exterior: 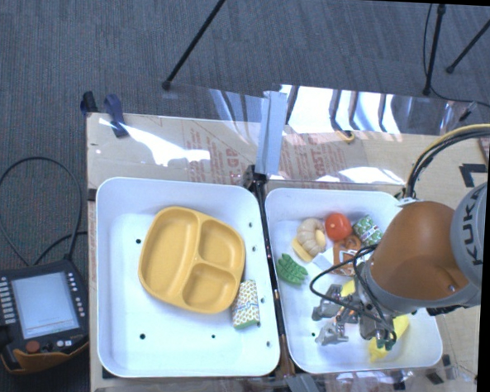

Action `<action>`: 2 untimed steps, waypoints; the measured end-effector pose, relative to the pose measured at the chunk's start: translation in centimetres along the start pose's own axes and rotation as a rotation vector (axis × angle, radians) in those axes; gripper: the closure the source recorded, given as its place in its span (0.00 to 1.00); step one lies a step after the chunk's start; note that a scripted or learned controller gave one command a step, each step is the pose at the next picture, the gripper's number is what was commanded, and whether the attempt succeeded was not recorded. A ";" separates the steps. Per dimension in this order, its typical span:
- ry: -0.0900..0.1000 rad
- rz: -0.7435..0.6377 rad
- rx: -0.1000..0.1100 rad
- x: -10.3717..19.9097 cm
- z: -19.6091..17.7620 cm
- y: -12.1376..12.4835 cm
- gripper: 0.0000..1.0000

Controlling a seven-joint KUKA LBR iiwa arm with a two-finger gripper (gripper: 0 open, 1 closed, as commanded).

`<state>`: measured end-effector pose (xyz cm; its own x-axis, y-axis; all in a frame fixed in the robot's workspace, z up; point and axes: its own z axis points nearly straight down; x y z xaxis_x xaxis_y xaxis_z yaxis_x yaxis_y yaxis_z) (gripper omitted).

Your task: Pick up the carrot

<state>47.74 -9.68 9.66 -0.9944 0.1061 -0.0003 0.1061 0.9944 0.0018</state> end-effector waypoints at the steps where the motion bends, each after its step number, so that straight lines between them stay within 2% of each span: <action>1: -0.002 -0.244 0.001 -0.3 -9.8 -2.8 1.00; 2: 0.001 -0.458 -0.001 -1.6 1.0 -1.5 1.00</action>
<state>49.21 -11.37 8.64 -0.9387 -0.3448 -0.0001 -0.3448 0.9387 0.0029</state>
